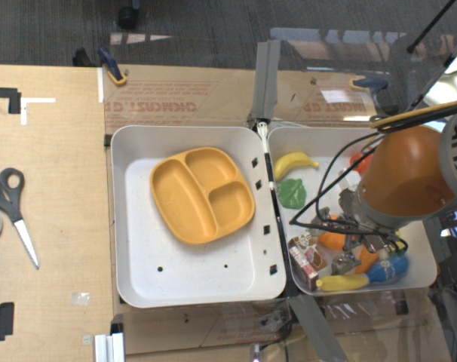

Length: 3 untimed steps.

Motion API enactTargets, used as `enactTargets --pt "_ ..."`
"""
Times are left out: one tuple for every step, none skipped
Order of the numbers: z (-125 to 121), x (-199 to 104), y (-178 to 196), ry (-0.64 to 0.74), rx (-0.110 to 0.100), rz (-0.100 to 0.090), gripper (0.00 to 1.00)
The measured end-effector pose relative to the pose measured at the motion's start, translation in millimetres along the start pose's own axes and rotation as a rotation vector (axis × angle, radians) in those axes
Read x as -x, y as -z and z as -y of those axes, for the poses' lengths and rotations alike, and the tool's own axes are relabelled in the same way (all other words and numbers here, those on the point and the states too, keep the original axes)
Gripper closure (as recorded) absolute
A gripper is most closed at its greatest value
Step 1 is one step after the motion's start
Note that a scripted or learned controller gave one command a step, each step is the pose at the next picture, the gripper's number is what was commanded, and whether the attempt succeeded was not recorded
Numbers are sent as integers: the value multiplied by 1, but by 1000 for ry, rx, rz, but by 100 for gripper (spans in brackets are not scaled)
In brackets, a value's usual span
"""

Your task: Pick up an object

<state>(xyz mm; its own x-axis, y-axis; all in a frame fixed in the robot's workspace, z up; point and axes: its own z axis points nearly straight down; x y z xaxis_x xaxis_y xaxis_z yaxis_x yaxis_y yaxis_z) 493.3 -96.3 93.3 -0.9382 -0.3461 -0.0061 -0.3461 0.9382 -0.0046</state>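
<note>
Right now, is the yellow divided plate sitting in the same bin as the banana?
No, the yellow divided plate lies in the left bin, while the banana lies in the right bin.

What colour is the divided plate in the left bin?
The divided plate is yellow-orange, shown clearly in the camera view.

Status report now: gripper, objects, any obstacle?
Gripper low in right bin, among toys. Nothing seen held. Cables and arm cover part of the pile.

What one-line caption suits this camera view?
Orange-banded arm reaching into the right bin of toy food; yellow divided plate lying in the left bin.
</note>
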Motion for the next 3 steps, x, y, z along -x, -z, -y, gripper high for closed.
enactTargets --pt "0 3 0 -54 1 -2 0" --pt "24 89 99 -159 3 -1 0" --pt "43 76 -1 -162 4 -2 0"
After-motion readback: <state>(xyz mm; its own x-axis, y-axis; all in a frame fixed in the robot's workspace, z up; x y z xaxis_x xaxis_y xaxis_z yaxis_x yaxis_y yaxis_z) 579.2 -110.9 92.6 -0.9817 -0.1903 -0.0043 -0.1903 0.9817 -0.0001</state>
